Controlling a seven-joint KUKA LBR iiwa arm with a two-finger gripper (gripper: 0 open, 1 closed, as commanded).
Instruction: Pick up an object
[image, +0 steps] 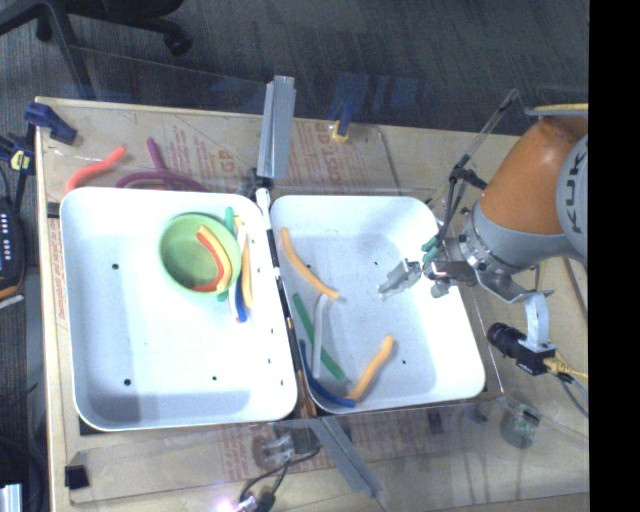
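Right bin (455, 345) holds an orange strip (306, 265) left of the open, empty end effector (398, 280).

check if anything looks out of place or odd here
Two things stand out. A red strip and a purple strip lie on the bench behind the left bin, outside both bins. Several strips drape over the green bowl.

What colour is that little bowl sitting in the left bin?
The small round bowl is light green, seen clearly in the overhead camera view.
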